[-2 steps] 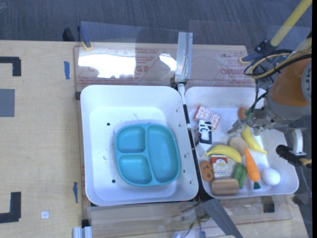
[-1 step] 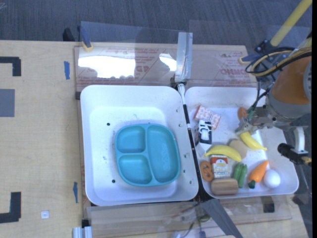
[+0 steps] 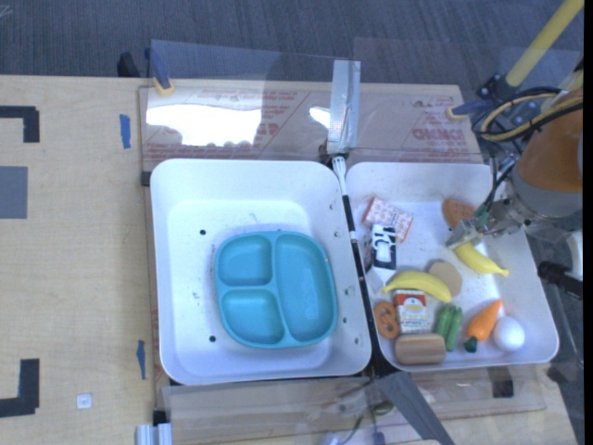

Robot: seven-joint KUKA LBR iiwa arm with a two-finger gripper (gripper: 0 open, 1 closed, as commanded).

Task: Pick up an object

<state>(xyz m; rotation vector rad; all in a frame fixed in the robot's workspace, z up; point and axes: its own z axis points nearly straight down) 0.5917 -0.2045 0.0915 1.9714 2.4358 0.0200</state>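
Observation:
The right bin (image 3: 537, 276) holds several toy foods: a banana (image 3: 419, 283), a small yellow piece (image 3: 480, 260), an orange lump (image 3: 457, 211), a carrot (image 3: 484, 321), a white egg (image 3: 509, 334), a green pickle (image 3: 448, 325), a brown loaf (image 3: 420, 349), a red-labelled box (image 3: 412, 311), a red-and-white packet (image 3: 387, 217) and a black-and-white carton (image 3: 383, 246). My gripper (image 3: 474, 230) reaches in from the right and hangs low over the bin's right half, between the orange lump and the small yellow piece. I see nothing held in it.
The left bin (image 3: 176, 248) bears a blue divided plate (image 3: 275, 287). A clear plastic wall (image 3: 343, 109) rises behind both bins. Cables and a yellow pole (image 3: 547, 35) crowd the far right corner. A round tan piece (image 3: 445, 276) and a brown cookie (image 3: 385, 318) lie beside the banana.

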